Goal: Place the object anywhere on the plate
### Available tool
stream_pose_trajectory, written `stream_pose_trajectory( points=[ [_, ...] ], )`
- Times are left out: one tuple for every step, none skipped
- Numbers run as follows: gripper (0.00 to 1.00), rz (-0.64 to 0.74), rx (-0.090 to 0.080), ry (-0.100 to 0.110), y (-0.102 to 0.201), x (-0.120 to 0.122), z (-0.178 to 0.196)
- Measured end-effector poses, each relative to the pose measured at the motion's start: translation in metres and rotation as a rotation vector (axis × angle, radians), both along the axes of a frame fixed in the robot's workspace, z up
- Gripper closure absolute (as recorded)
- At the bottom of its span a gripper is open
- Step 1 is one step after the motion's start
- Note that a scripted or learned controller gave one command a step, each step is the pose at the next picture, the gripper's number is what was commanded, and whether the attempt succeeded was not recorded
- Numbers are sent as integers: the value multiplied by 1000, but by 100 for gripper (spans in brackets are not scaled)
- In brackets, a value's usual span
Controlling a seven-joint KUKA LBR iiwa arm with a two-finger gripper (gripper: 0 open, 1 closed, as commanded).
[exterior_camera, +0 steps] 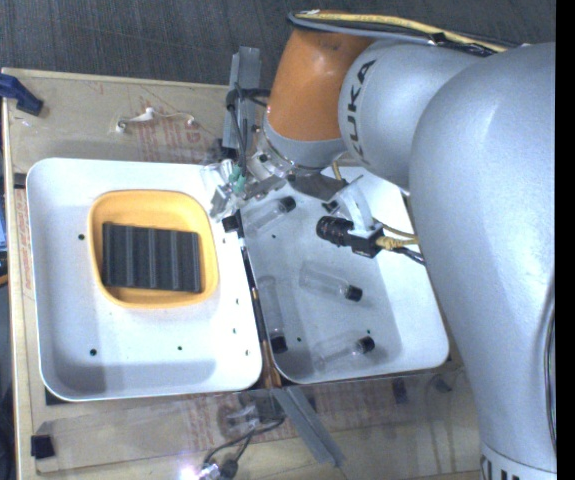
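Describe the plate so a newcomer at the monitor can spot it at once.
Start with the two white bins side by side; take the left bin, the one away from the grey arm. The plate lies flat in its upper middle: a squarish yellow-orange dish with rounded corners and a dark ribbed centre. It is the only coloured thing in the bins; the right bin holds small clear tubes with black caps.
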State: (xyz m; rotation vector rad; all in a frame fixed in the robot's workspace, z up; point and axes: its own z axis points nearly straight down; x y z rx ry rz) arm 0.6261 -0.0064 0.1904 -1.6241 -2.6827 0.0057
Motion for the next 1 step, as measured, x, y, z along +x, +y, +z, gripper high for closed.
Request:
stream_pose_trajectory(
  points=[
    [0, 0, 0, -2, 0, 1, 0]
  ],
)
